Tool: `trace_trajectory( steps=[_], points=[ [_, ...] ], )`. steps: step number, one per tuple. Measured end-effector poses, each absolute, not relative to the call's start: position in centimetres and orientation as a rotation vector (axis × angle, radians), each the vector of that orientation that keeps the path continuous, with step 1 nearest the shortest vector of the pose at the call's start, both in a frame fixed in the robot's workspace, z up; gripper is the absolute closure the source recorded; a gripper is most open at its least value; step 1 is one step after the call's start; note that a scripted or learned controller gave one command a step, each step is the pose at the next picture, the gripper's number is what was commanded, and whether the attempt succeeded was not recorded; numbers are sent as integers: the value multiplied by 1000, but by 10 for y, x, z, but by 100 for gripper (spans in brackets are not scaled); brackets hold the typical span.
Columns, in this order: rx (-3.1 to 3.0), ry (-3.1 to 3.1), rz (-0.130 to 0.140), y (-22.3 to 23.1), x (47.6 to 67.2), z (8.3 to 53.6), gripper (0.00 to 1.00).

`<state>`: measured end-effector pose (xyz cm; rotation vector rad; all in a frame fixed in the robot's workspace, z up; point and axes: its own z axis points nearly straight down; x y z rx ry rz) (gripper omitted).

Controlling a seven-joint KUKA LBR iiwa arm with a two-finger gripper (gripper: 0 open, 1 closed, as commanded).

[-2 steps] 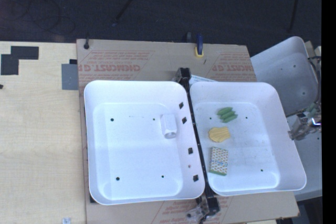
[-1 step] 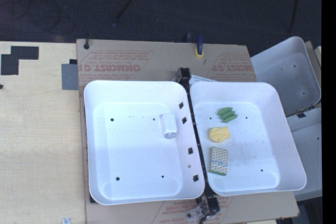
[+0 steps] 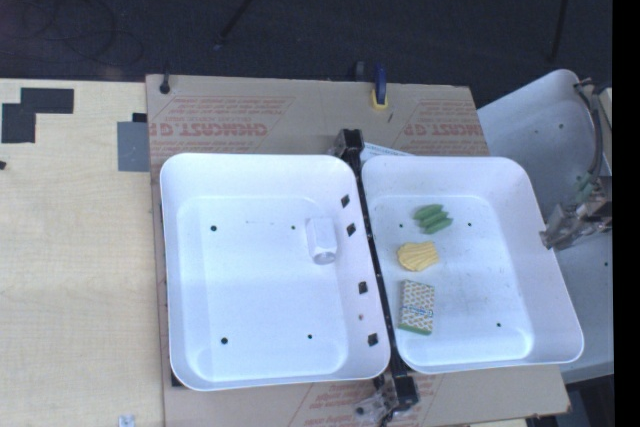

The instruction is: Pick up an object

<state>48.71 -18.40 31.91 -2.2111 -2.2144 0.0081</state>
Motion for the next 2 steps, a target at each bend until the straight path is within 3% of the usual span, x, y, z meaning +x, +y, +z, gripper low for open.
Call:
trace_trajectory(
  steps=[1,2],
  points=[
    [-2232,-2227,-5,-215,476,438,100],
    [-2211,-2212,9,-209,475,291,100]
  ],
)
